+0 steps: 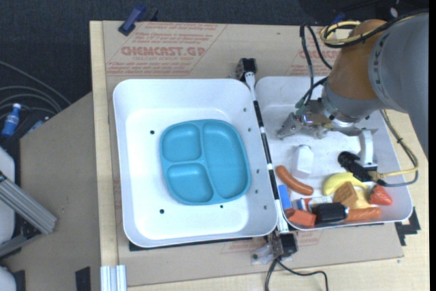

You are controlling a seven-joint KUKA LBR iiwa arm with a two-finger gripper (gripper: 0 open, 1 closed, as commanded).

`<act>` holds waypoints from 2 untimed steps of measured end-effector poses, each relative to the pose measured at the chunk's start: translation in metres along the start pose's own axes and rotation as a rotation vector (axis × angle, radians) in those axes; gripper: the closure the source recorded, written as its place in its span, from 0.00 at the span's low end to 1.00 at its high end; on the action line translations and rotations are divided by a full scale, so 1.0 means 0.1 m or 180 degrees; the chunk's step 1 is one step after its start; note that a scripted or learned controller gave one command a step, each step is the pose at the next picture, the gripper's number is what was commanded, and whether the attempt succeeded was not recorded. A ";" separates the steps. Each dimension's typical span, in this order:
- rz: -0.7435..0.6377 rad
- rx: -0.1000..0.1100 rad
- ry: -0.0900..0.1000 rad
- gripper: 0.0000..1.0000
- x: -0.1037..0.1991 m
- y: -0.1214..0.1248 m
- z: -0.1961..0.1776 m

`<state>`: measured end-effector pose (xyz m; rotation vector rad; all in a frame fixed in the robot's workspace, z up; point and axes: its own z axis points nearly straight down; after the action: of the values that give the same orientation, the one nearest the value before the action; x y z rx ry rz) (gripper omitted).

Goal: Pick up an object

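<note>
Camera view showed the gripper (294, 127) low in the right bin (272, 93), its fingers' spread impossible to tell. Just beyond its tip lay a small white block (304, 160): probably light, rigid, smooth; best pinched across its narrow sides.

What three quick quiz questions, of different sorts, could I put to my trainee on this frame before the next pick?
1. True or false: the blue divided plate lies in the same bin as the hot dog.
2. Multiple choice: the end effector is over A) the left bin, B) the right bin, C) the cardboard behind the bins.
3. Fill in: the toys are piled in the right bin's ____ corner area, near or far from the camera.

Key
1. False; the plate is in the left bin, the hot dog in the right.
2. B.
3. Near.
</note>
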<state>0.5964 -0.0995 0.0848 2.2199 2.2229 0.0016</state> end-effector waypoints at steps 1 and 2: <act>0.0005 -0.0005 -0.0003 1.00 0.00 0.00 -0.10; 0.0002 -0.0006 -0.0003 1.00 0.27 -0.51 -1.75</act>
<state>0.5448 -0.0725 0.2602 2.2190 2.2208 0.0026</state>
